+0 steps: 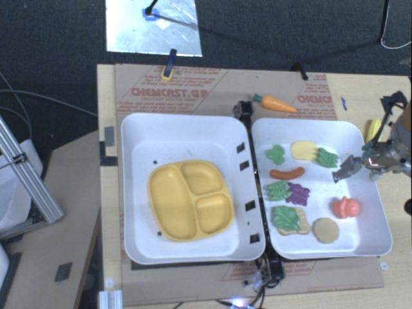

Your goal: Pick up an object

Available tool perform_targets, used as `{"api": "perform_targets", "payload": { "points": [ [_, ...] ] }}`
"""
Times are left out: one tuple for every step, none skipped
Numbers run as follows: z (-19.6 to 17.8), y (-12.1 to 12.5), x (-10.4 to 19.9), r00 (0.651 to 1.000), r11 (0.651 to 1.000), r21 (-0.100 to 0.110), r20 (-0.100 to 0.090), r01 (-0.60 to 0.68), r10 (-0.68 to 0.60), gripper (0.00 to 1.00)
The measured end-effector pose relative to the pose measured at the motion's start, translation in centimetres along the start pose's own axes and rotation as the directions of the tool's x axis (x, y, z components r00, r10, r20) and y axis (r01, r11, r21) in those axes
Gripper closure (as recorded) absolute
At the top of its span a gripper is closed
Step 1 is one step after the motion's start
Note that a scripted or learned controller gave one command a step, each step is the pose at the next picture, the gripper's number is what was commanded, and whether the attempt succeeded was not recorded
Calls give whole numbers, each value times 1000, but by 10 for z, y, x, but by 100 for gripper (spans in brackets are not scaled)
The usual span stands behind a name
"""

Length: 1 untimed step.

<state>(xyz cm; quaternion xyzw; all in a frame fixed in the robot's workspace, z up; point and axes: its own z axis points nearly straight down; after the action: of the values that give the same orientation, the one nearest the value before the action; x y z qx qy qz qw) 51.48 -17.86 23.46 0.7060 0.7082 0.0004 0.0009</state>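
The bench (212, 89), sitting lowest in the frame with cardboard sheeting over it, is bearing two white bins side by side. The left bin (135, 172) is holding a yellow divided tray (191, 199). The right bin (370, 237) is holding toy food: a green-topped sandwich (289, 219), a round tan cookie (326, 230), a red piece (346, 207), purple grapes (298, 194), a green leafy piece (277, 189), a sausage (286, 172), a yellow piece (303, 150) and two small green pieces near it. A toy carrot (275, 103) is lying on the cardboard above the bins.

The arm is reaching in from the right, its gripper (342, 169) hovering over the right bin's right side; whether it is open or closed, I cannot tell, and nothing is visibly held.

Dark carpet is surrounding the bench, with a shiny sheet (153, 18) lying on it
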Motion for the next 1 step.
{"api": "perform_targets", "payload": {
  "points": [
    [115, -32, -27, 1000, 1000, 12, -3, -6, 6, 0]
  ]
}}
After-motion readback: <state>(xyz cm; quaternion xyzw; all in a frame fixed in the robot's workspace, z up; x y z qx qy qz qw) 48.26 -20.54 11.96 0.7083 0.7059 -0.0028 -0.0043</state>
